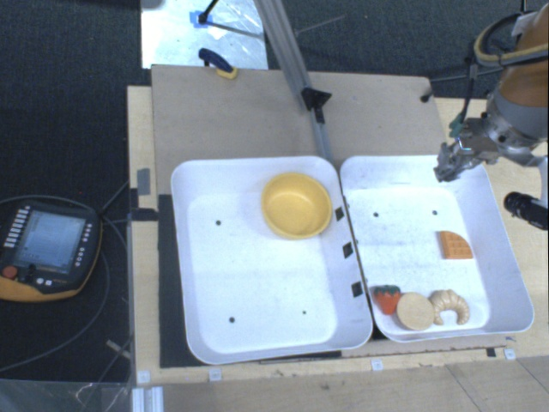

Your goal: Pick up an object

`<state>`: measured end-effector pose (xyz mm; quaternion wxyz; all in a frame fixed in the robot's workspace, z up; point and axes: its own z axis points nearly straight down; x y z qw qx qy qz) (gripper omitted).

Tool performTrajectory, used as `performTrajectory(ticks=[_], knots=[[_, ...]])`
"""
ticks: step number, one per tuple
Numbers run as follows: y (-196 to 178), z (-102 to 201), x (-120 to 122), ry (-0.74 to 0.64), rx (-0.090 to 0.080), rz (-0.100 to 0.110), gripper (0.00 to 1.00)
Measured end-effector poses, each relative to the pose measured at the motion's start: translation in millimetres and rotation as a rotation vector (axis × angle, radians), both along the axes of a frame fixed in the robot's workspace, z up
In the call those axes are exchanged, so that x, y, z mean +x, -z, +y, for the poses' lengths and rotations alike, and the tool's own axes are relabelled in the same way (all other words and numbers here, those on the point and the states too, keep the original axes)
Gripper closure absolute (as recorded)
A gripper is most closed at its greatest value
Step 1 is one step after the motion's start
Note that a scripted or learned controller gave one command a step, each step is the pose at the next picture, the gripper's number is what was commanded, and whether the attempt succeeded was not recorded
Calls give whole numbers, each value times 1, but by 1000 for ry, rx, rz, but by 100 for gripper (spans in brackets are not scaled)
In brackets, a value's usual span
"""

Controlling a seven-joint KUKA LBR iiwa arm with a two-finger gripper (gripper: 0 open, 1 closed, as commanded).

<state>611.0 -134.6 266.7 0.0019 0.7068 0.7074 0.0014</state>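
My gripper (448, 168) hangs over the far right corner of the right bin (403, 191), at the end of the grey arm with its orange band. Nothing shows between its fingers. An orange wedge-shaped piece (454, 245) lies in the right bin, well below the gripper. Along that bin's near edge sit a small red and green item (387, 298), a round tan disc (415, 311) and a croissant (451, 305). A yellow bowl (297, 204) rests in the left bin (249, 316) near its far right corner.
A metal pole (287, 45) slants across the board behind the bins, ending at a black clamp (315, 99). A yellow and blue clamp (216, 61) lies at the board's far edge. A teach pendant (45, 247) lies on the floor at the left.
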Motion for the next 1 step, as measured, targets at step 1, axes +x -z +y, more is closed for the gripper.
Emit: performTrajectory(ticks=[1], knots=[[13, 45, 1, -3, 1, 4, 100]])
